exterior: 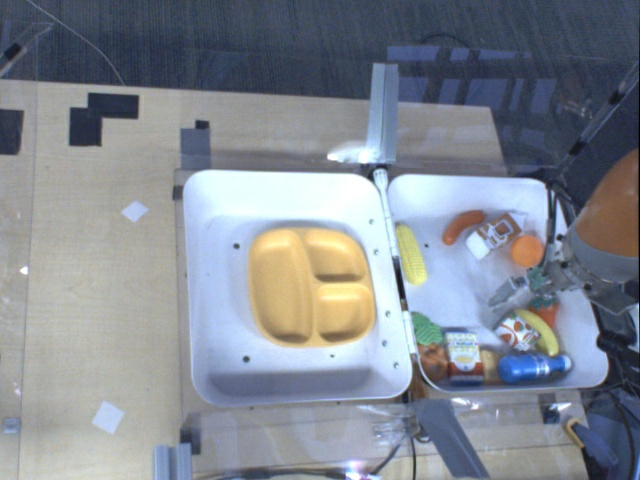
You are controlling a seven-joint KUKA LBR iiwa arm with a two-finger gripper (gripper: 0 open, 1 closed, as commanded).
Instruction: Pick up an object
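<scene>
My gripper (512,290) is low inside the right bin (440,203), reaching in from the right under the grey arm and its orange band (612,218). It hangs over bare bin floor. An orange ball (528,251) lies just above it and a banana (543,330) just below it. Beside the banana lies a red-and-white item (517,333). A small white carton (495,235) and a reddish sausage (463,226) lie further up. A corn cob (410,253) rests by the left wall. Along the front wall sit a blue bottle (533,368), a juice box (461,354) and a green item (426,328).
The left bin (215,268) holds a yellow divided tray (310,285) at its middle. A metal post (383,113) stands behind the seam between the bins. Black markers (100,116) sit on the wooden bench at the far left.
</scene>
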